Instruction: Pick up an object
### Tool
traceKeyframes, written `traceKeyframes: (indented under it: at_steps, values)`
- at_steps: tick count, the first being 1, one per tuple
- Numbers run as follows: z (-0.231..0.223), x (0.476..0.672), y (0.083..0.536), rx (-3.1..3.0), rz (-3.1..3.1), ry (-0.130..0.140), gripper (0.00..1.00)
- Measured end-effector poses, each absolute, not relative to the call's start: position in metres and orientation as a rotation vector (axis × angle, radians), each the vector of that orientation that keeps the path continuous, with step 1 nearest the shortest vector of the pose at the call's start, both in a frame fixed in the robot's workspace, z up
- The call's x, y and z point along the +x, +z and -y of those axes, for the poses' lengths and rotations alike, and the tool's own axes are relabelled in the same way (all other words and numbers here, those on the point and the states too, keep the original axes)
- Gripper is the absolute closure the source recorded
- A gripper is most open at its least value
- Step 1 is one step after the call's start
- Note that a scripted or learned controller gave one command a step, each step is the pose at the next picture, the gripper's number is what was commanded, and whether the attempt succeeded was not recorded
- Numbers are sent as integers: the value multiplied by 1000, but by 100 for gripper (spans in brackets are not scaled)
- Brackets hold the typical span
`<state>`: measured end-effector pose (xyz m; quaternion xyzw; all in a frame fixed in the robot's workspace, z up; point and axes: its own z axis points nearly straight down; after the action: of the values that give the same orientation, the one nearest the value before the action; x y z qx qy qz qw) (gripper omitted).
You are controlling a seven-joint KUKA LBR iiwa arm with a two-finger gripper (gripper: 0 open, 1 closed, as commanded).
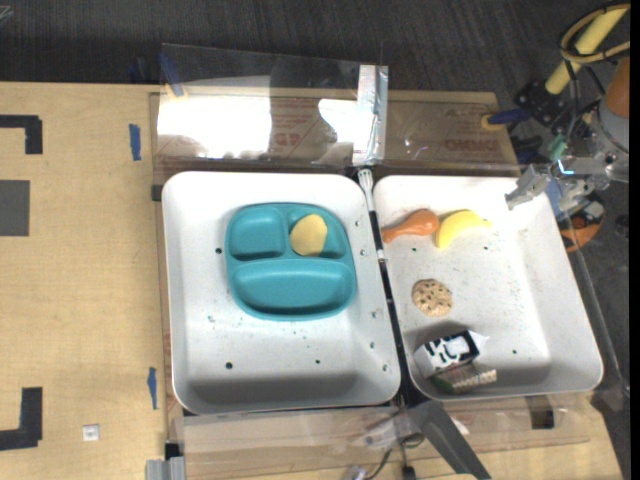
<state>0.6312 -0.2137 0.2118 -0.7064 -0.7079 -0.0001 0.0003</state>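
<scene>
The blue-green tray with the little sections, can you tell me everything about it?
The teal plastic divided tray lies flat in the middle of the left shallow white bin. It has rounded corners and three compartments: two small ones at the back, one long one in front. A round yellow, potato-like lump sits in the back right compartment. The other compartments look bare.

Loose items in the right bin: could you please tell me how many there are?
4: an orange piece and a yellow piece touching at the back, a cookie mid-bin, a black-and-white packet at the front.
</scene>
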Motion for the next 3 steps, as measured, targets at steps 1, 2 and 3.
traceKeyframes:
  at_steps: [1,2,3]
  values:
    - [195,665,133,-2130,2298,7,0]
    - [149,655,101,-2269,2209,-26,0]
    - [110,641,101,-1849,2573,-22,0]
